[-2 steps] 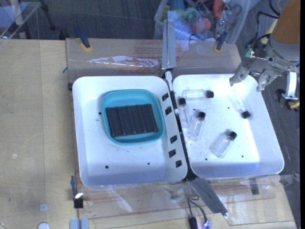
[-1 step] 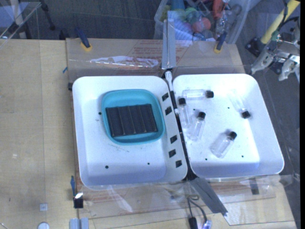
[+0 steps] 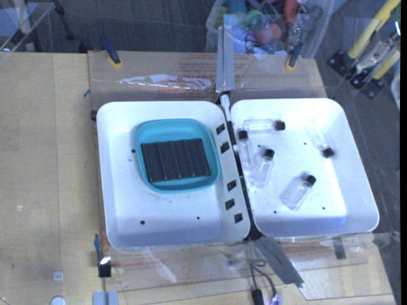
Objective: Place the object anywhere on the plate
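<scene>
L bin (image 3: 114,170): teal plate (image 3: 176,154) w/ dark ribbed insert (image 3: 175,159) | R bin (image 3: 343,196): approx 5 clear vials w/ black caps, e.g. (image 3: 297,190), (image 3: 262,125), off plate | one by far edge (image 3: 320,143) faint, maybe vial | gripper: can't tell

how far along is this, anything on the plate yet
Nothing looks done: the teal square plate in the left white bin carries only a dark ribbed slab. Nothing is in hand. The small clear black-capped bottles all lie in the right white bin, so picking and placing remain.
</scene>
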### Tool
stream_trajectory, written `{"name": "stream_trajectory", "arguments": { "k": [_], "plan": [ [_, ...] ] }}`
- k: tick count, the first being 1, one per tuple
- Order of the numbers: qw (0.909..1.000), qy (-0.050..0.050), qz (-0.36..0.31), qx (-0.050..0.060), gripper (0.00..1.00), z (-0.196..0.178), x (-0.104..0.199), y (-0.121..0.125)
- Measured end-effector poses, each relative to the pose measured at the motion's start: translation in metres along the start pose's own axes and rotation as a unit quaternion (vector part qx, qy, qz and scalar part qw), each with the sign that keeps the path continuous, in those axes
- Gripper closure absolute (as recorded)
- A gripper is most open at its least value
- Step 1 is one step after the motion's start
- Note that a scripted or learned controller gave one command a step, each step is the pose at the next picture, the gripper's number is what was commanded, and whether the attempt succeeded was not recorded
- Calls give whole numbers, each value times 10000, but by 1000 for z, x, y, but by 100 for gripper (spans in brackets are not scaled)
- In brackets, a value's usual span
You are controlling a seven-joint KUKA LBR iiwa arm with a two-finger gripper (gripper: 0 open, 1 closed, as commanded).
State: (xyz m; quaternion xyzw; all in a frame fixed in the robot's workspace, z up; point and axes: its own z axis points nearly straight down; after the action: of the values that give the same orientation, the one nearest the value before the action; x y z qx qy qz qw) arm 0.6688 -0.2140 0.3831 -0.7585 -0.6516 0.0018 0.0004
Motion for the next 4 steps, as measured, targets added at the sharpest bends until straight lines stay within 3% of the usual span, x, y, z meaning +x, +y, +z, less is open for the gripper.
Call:
{"name": "stream_trajectory", "arguments": {
  "k": [1, 2, 3, 4],
  "plan": [
    [9998, 8, -217, 14, 0, 95, 3, -1],
    [9999, 5, -117, -8, 0, 40, -1, 1],
    [9999, 13, -138, 15, 0, 112, 7, -2],
    [9995, 5, -317, -1, 0, -13, 1, 0]
  ]
}}
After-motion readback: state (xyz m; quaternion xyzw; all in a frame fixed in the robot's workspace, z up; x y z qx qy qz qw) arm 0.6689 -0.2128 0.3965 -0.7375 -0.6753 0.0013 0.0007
